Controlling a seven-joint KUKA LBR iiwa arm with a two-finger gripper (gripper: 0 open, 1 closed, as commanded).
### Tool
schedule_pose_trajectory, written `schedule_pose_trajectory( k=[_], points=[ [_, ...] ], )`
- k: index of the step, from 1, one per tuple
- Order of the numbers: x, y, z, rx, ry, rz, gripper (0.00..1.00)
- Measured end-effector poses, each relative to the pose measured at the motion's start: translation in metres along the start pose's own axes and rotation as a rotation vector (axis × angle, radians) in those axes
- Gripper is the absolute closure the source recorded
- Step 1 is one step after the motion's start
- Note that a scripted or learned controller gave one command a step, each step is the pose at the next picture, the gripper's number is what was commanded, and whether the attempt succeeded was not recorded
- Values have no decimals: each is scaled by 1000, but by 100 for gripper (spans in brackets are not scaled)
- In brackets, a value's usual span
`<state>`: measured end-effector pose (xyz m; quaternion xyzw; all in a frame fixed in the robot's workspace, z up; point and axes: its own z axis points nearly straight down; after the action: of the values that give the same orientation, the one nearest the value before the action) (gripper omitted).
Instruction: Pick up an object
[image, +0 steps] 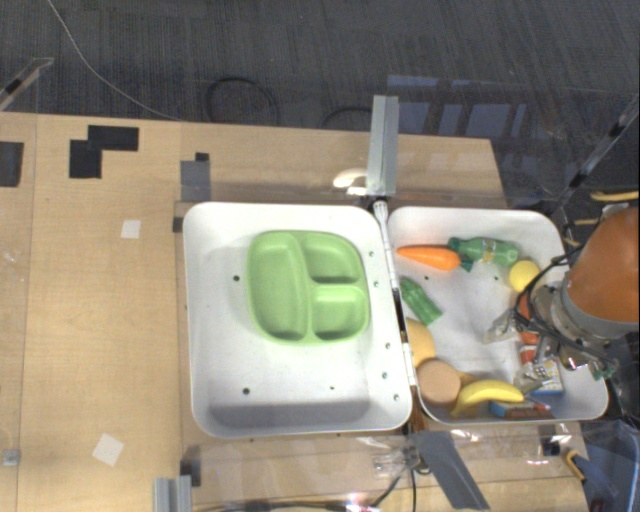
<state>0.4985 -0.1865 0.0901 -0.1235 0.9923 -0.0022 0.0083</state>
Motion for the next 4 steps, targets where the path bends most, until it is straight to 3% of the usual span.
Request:
schedule_pose_trajectory(
  k=[2, 3, 4],
  points=[
    [-5, 3, 0, 1, 0, -89, 0],
    [-6, 19, 0, 4, -1, -98, 0],
    [-110, -41, -3, -4, 3, -384, 0]
  ],
)
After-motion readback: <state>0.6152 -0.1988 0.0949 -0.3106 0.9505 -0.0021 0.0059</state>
